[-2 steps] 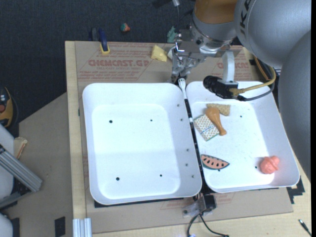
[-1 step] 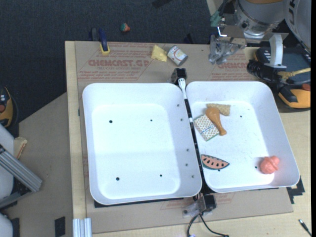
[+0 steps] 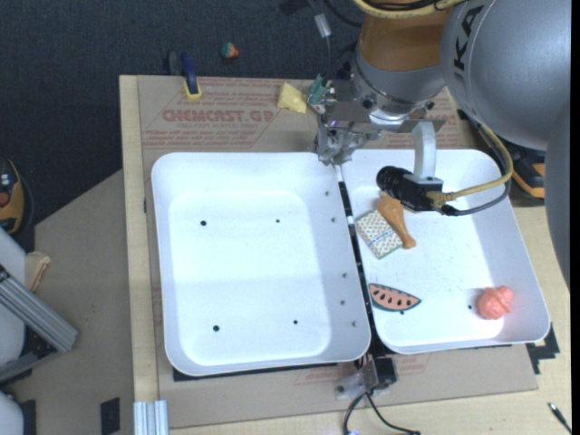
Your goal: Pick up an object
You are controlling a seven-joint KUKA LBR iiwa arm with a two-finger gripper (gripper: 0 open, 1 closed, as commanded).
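In the right bin [image 3: 507, 243] lie several objects. An orange carrot-shaped piece [image 3: 397, 221] rests against a pale patterned square block [image 3: 378, 235] near the bin's left wall. A watermelon slice [image 3: 394, 298] lies near the front left, and a pink lump [image 3: 494, 303] sits at the front right. My gripper [image 3: 333, 149] hangs over the far end of the divider between the two bins, above and to the left of the carrot piece. Nothing is visibly held in it.
The left bin [image 3: 245, 270] stands beside the right one. A yellow piece [image 3: 292, 98] lies on the cardboard behind the bins. A black part with a yellow cable [image 3: 408, 187] hangs off the arm over the right bin's far side. The grey arm [image 3: 507, 53] covers the top right.
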